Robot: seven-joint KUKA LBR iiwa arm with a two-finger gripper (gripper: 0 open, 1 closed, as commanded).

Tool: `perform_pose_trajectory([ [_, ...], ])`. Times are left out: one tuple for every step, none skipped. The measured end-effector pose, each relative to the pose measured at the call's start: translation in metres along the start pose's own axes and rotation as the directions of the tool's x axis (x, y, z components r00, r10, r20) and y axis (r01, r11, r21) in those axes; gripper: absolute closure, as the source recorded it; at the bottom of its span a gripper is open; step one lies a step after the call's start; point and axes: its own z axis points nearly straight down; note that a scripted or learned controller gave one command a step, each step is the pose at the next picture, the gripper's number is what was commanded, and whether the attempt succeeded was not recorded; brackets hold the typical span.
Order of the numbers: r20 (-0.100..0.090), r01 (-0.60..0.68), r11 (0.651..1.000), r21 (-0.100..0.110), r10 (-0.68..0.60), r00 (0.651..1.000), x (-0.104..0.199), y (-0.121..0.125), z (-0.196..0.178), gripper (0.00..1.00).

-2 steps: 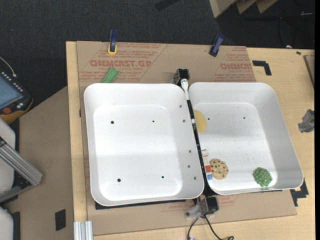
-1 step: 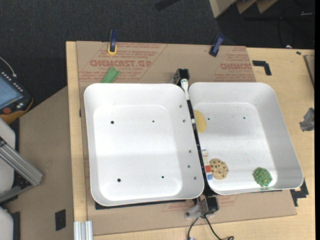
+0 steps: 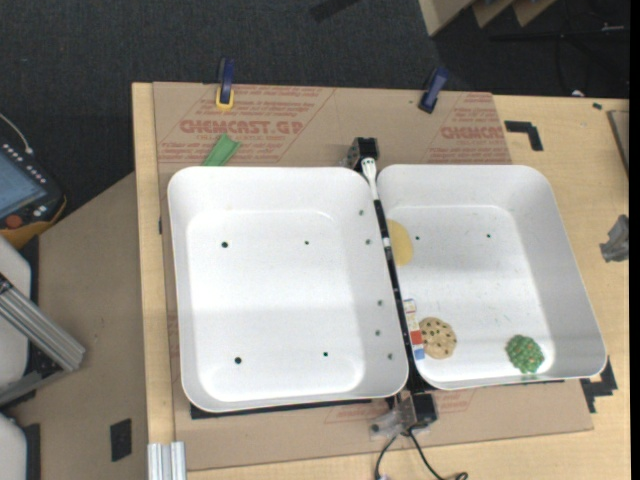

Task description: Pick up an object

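Nothing has been lifted yet, as far as this view shows: every object lies loose on the floor of the right bin (image 3: 560, 258), so the whole pick remains to be done.

Three candidates sit in that bin. A pale yellow disc (image 3: 400, 242) rests against the bin's left wall, near the middle of its length. A round cookie-like piece (image 3: 437, 337), tan with dark specks, lies toward the bin's near left corner, with a small red, white and blue item (image 3: 417, 340) just beside it against the left wall. A green knobbly ball (image 3: 524, 353) lies near the bin's near wall, well apart from the cookie-like piece.

The left bin (image 3: 190, 268), just beside the right bin, plays no part so far.

A small grey part of the arm (image 3: 616, 240) peeks in beyond the right bin's right rim; whether the end effector is spread or pressed together cannot be told. Left to do: choose an object, descend, grasp and raise it.
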Motion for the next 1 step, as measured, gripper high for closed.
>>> perform_pose_trajectory([
  [-0.001,-0.001,1.000,0.003,0.001,1.000,0.0001,-0.0001,0.0048,1.00],
])
